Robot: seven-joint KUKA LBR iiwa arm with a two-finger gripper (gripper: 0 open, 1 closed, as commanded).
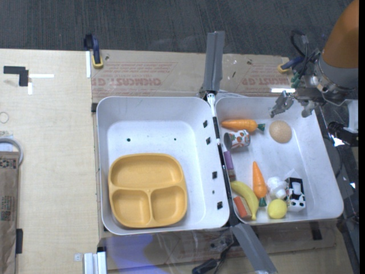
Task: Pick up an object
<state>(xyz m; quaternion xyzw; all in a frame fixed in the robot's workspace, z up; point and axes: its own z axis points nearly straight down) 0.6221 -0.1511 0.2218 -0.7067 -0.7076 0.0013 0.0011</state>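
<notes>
Looks like a robotics lab. Plywood bench [45, 153], two white bins [108, 153] clamped together, toy food [242, 124], loose cables.

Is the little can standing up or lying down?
Lying down. The can rests on its side in the right bin, just below the long carrot.

1 fixed camera sits above the bench [45, 153] and looks down at a slant, far enough back to take in both white bins: the left bin [154, 116] and the right bin [319, 170]. The arm [345, 39] enters from the frame's right. Dark floor [142, 10] runs along the frame's top.
</notes>
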